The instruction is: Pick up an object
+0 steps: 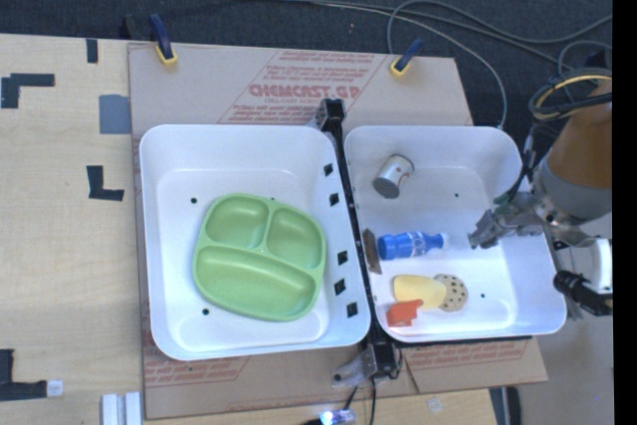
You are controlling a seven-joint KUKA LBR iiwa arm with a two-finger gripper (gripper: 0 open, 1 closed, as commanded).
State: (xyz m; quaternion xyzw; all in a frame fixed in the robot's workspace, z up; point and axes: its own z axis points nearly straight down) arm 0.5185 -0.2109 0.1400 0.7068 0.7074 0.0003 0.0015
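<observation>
Your gripper's (485,232) finger state you cannot tell — dark and blurred, hovering inside the right bin (498,146), blue bottle (409,243) just beside it, toward the divider, apart — metal cup (392,175) farther off.

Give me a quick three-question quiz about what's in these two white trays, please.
1. True or false: the green divided plate lies in the right bin.
2. Which thing lies nearest the gripper? A) metal cup B) blue bottle C) green divided plate
3. Fill in: the orange piece touches the ____ piece.

Key: 1 false, it lies in the left bin; 2 B; 3 yellow.
</observation>
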